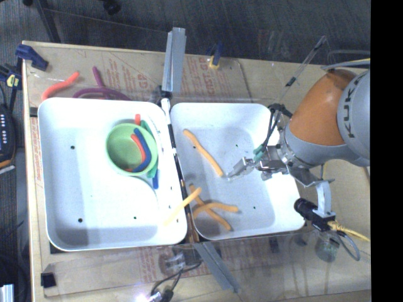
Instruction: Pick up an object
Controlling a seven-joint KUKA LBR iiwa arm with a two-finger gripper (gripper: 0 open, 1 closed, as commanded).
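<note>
My gripper [234, 168] hangs over the middle of the right bin [252, 115], reaching in from the right. Its tip is just right of the lower end of a long orange strip [203, 150] that lies slantwise on the bin floor. Near the bin's front left corner lie bent orange pieces [217, 210]. A yellow stick [182, 204] lies across the rim between the two bins. The left bin [75, 187] holds a green bowl [126, 148] with red and blue curved pieces [143, 145] in it. I see nothing held by the gripper.
A blue piece [155, 180] pokes out below the bowl. Behind the left bin, on the bench, lie a red-orange piece [60, 85] and a purple tube [101, 93]. A metal bar [174, 58] stands behind the divider. Cables and a fitting [318, 216] hang by the right bin's front corner.
</note>
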